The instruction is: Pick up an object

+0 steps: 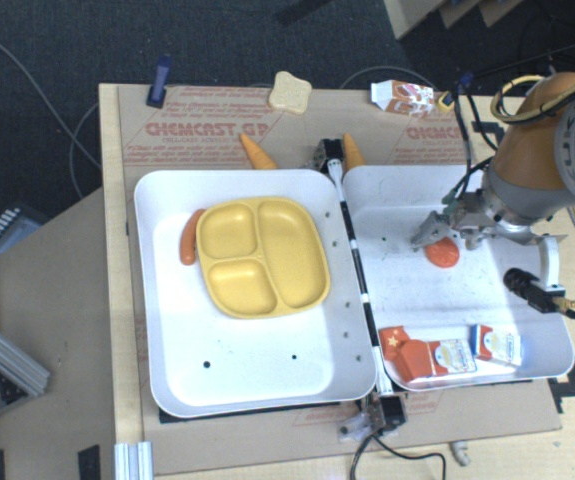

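Clearly small, round, red-orange ball (443, 254), right bin (527, 298)

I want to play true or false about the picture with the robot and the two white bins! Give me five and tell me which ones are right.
1. The yellow tray lies in the left bin. True.
2. The hot dog lies in the right bin. False: it lies in the left bin, beside the yellow tray.
3. The gripper is above the right bin, near the small red-orange thing. True.
4. The milk carton stands upright in the left bin. False: it lies flat at the near edge of the right bin.
5. The bread slice lies on the yellow tray. False: it lies on the bench beyond the bins.
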Available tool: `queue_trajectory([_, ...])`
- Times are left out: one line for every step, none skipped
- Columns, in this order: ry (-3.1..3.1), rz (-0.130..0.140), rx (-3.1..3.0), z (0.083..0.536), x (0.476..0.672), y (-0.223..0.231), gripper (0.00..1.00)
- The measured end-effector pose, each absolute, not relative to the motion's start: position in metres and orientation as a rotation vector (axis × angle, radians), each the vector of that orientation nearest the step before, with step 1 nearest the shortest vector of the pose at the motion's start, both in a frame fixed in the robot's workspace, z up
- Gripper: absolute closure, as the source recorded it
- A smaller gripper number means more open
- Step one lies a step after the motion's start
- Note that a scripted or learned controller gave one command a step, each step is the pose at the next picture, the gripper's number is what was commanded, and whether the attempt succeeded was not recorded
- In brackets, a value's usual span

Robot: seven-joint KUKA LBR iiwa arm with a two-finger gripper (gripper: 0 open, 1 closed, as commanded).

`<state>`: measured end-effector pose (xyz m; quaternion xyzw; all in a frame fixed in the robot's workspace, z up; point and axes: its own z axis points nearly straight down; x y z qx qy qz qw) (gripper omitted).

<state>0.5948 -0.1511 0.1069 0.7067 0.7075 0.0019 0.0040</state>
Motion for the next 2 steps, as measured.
queue_trajectory([2.22, 0.001, 2.219, 0.086, 0.589, -0.145, 0.0])
queue_trajectory([2.217, 0.004, 2.216, 0.097, 0.59, -0.145, 1.0])
